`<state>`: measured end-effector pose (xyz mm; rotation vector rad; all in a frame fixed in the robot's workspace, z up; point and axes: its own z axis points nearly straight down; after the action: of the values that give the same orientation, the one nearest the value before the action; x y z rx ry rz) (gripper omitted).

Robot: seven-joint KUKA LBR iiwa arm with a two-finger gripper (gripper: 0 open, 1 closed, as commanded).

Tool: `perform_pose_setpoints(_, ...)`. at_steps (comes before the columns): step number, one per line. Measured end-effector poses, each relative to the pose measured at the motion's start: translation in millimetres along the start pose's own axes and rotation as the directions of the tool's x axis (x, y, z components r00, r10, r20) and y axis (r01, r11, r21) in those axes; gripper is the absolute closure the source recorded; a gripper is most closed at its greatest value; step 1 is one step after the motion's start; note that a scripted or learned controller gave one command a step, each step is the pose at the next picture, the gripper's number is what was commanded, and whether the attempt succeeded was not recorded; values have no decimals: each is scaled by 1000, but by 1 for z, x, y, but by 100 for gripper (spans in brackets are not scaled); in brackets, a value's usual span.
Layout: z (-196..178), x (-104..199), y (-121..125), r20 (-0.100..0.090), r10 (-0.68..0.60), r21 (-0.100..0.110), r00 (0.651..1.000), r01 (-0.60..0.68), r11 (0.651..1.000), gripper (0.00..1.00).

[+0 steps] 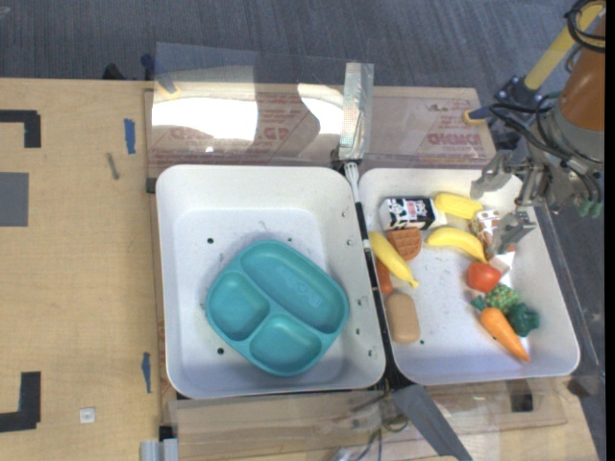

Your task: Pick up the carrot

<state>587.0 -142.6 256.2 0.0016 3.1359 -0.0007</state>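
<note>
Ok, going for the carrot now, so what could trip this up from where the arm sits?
1. The carrot lies tight against the green broccoli piece and close to the tomato; the grab might catch or shove those instead.
2. The gripper sits above the bin's far end, over a banana, so a straight drop would likely hit the wrong item.
3. The carrot's tip points toward the right bin's near wall, so a nudge may wedge it there.

Orange carrot (504, 332) (green leafy top), lying diagonally, right bin's near-right corner, tip toward rim
</note>
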Motion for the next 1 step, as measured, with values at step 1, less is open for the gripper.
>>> perform_pose_setpoints(1,151,70,-10,-13,45,-3,999,-45,999,0)
